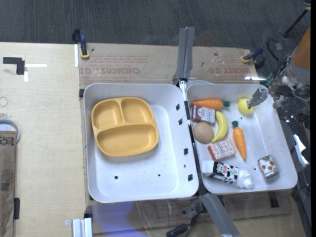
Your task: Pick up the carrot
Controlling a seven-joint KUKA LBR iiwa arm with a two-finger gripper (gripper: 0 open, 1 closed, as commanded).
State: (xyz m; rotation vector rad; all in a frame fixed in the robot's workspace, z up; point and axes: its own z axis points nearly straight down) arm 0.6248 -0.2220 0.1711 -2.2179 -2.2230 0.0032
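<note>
Two carrots lie in the right bin (289, 147). One carrot (210, 103) rests sideways near the bin's far edge, its green top pointing right. The other carrot (239, 140) lies lengthwise in the middle, green top toward the far side, just right of a banana (221, 127). My gripper (257, 97) hangs over the bin's far right corner, right next to a small yellow lemon (245, 106). It is up and to the right of the lengthwise carrot and apart from both carrots, with nothing seen in its grasp.
The right bin also holds a brown round thing (203, 132), two red cartons (203, 114) (221, 148), a cow-print carton (227, 172) and a small can (267, 166). A yellow divided plate (125, 126) lies in the left bin (143, 181).
</note>
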